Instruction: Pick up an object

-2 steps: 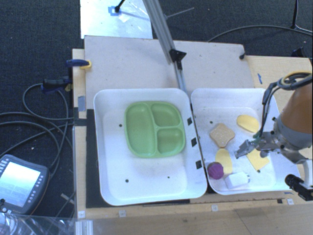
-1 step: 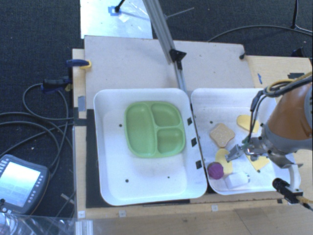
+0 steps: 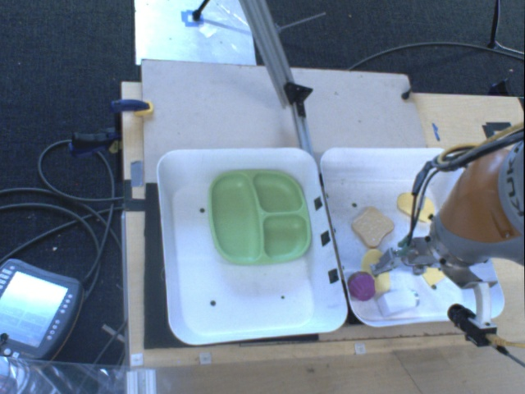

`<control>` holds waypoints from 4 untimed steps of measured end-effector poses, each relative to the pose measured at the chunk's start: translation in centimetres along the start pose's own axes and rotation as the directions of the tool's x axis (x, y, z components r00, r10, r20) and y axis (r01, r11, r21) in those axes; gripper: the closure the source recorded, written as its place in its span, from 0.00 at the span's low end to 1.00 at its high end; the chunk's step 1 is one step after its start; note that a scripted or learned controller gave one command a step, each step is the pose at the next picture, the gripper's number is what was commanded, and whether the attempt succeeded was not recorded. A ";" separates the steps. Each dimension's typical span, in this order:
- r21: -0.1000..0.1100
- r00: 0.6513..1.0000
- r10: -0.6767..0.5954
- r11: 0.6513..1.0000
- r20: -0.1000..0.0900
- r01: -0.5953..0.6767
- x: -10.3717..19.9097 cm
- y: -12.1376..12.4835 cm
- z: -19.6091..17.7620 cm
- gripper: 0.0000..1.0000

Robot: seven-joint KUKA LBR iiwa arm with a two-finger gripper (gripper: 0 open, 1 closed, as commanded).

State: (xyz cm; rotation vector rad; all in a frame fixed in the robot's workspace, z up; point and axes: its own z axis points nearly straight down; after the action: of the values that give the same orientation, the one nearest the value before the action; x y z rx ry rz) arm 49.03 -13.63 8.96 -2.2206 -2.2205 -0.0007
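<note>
Objects not yet lifted: purple ball (image 3: pixel 362 285) and white block (image 3: pixel 397 301) lie just below the gripper (image 3: pixel 392 261), whose finger opening cannot be told.

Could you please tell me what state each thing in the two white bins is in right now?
Green three-compartment plastic plate: flat in the left white bin, nothing in its compartments.
Tan toast-shaped piece: lying flat in the right white bin, untouched.
Purple round object: resting on the bin floor beside the white block.
Gripper: low over the right bin, above the yellow piece.
</note>
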 end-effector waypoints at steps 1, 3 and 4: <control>-0.004 1.000 -0.001 1.000 0.001 0.001 0.0 0.1 -1.2 1.00; -0.008 1.000 -0.007 1.000 0.003 0.007 1.5 -0.6 -12.5 1.00; -0.007 1.000 -0.006 1.000 0.002 0.006 1.5 -0.4 -15.4 1.00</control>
State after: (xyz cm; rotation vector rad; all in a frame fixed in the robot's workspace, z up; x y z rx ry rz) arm 48.63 -12.16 24.39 -2.2182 -2.2319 -0.0052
